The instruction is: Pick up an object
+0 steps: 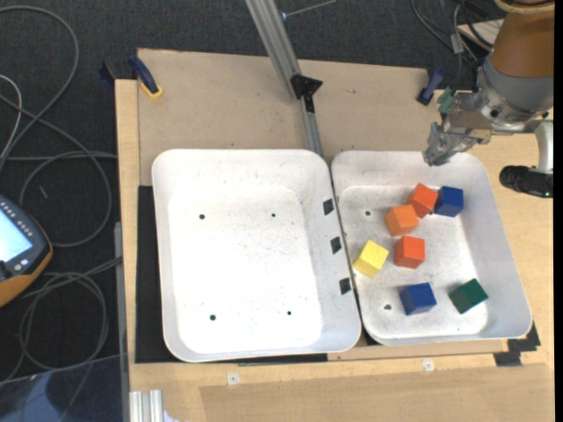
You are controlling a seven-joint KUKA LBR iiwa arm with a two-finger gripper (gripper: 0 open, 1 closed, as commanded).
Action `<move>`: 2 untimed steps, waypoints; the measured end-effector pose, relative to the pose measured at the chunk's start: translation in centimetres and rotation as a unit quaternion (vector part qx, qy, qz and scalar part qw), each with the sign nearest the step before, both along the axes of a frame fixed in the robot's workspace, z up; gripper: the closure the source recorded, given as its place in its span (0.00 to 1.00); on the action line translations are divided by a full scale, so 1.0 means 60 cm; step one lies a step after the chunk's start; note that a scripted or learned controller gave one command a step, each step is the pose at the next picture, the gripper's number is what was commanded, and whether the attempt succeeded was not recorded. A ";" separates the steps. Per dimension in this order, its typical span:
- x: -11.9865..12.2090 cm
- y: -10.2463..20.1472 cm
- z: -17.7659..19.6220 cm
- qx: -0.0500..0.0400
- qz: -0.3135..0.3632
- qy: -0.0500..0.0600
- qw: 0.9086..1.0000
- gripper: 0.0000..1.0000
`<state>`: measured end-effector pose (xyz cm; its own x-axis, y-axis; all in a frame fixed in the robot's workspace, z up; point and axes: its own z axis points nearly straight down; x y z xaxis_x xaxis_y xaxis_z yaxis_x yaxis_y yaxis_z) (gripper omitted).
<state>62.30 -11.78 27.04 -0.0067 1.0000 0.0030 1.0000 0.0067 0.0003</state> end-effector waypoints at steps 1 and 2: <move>-0.033 0.079 -0.005 0.000 -0.001 0.001 1.000 1.00; -0.050 0.167 0.003 0.000 0.000 0.001 1.000 1.00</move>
<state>59.33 -1.74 27.22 -0.0070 1.0000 0.0034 1.0000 0.0070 -0.0010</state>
